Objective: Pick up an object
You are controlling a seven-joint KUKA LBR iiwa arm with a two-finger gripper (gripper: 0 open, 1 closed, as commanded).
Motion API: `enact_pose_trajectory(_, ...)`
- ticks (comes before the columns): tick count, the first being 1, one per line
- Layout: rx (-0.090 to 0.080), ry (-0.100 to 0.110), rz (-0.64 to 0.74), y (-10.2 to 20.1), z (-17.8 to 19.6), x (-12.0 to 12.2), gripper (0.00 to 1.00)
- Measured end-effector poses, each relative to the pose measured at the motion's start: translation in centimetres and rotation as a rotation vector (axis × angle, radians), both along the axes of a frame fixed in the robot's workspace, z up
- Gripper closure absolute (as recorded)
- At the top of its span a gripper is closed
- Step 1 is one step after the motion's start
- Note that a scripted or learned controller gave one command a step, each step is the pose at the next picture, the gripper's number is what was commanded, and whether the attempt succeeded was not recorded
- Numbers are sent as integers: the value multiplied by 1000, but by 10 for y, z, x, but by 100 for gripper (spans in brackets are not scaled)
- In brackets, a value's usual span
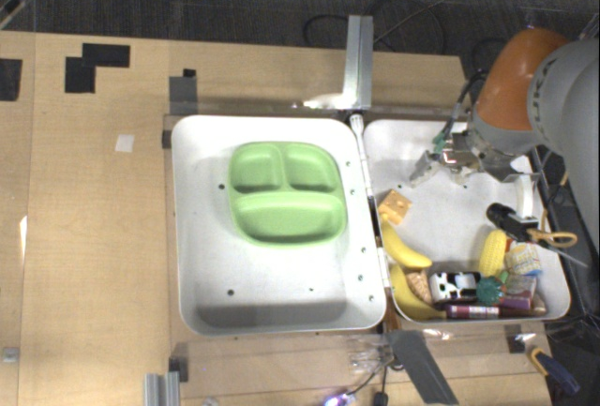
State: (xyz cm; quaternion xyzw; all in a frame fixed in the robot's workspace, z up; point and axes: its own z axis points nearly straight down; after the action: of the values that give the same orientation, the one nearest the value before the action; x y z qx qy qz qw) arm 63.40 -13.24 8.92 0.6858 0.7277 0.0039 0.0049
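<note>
While the arm [553, 95] hung over the right bin [427, 146], its fingers [421, 170] stood spread apart, gripping nothing. They hovered above bare white floor, well apart from the bananas [405, 249].

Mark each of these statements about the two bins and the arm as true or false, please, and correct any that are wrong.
1. The green plate lies in the left bin. True.
2. The bananas sit on the green plate. False: they lie in the right bin, along its left wall.
3. The gripper is over the right bin. True.
4. The gripper holds the corn cob. False: the corn cob lies at the bin's near right part, apart from the gripper.
5. Most of the small things are heaped at the near end of the right bin. True.
6. The cracker lies in the left bin. False: it lies in the right bin, just beyond the bananas.
</note>
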Motion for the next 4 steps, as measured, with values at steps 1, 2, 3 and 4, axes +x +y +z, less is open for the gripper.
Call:
enact_pose_trajectory(1, -1, 0, 243, 40, 0, 20, 0)
enact_pose_trajectory(2, -1, -1, 226, 39, 2, -40, 0)
enact_pose_trajectory(3, 1, -10, 226, 41, 15, -37, 100)
enact_pose_trajectory(4, 1, -10, 225, 41, 15, -37, 0)
